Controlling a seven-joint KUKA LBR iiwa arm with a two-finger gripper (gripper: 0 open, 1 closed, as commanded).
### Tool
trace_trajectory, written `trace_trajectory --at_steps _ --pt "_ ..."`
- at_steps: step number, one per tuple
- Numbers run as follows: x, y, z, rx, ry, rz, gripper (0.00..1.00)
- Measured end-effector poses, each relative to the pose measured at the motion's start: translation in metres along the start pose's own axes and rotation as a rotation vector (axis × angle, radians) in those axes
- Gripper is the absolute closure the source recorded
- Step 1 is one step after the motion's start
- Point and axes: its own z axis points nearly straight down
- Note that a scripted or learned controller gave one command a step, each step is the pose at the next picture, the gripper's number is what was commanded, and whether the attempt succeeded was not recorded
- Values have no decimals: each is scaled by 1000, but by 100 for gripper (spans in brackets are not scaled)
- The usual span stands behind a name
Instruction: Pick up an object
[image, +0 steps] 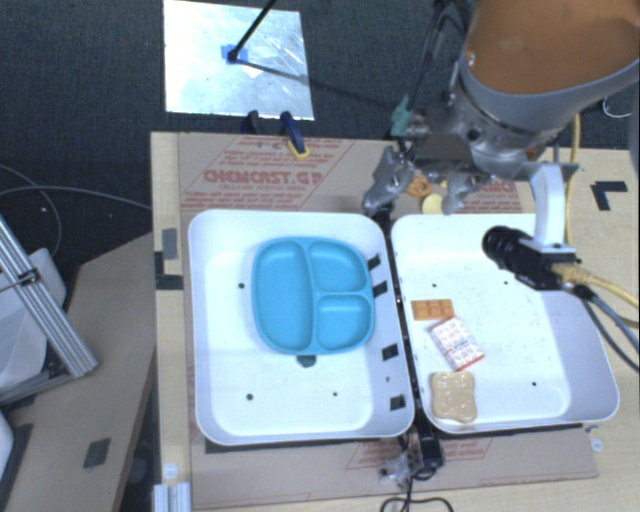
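Overhead, the gripper (418, 190) sits above the far rim where the two bins meet; its two fingers (385, 192) stand apart with nothing between them. A small pale round thing (432, 204) and an orange bit (419, 186) lie on the cardboard just behind that rim, too small to name.

Right bin (560, 340): three pickable items near its left wall, in a line running front to back. Orange waffle-like cracker (433, 310) furthest back, long axis roughly along the bin's width. Red-and-white packet (457, 344) just in front of it, tilted, long axis running diagonally toward the front right. Toast slice (453, 396) at the front left corner, long axis front to back.

Left bin (225, 400): blue divided plate (311, 296) with three compartments, sitting centre-back.

Bins rest on brown printed cardboard (260, 175) on a wood tabletop (110, 330). Dark carpet behind, with a shiny silver sheet (238, 60).
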Motion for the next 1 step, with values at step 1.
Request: trace_trajectory --at_steps 1 --pt "45 -26 42 16 -3 -2 0"
